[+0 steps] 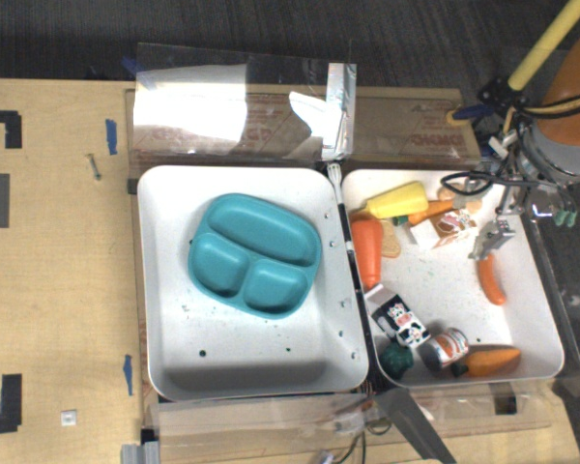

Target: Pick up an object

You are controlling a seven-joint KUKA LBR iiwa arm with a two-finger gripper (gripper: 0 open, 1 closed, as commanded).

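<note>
— Well, which object is to be favoured for the pick?

— The carrot [367, 249] is suggested. It is laid lengthwise in the right bin [539, 293], close against the wall shared with the left bin [164, 259], just below a yellow toy [398, 202].

— How is it expected to handle?

— It is judged to be a light, stiff plastic toy, smooth and tapered, so slipping toward the thin end is to be feared. It is best taken across its thick middle, though little room is left on the wall side.

— Could something easier be chosen?

— A small orange sausage-shaped piece [492, 282] is seen lying apart on bare floor, near the gripper [491, 236]. It is probably light and rounded, and could be rolled if it is nudged.

— What is the gripper's state?

— That cannot be told; it is tangled visually with cables, and nothing is seen held in it.

— What else is hard to make out?

— The heap at the bin's near edge is crowded: a black-and-white packet [398, 317], a can-like item [445, 348] and an orange piece [493, 360] are overlapped, and the arm is cut off at the frame's edge.
</note>
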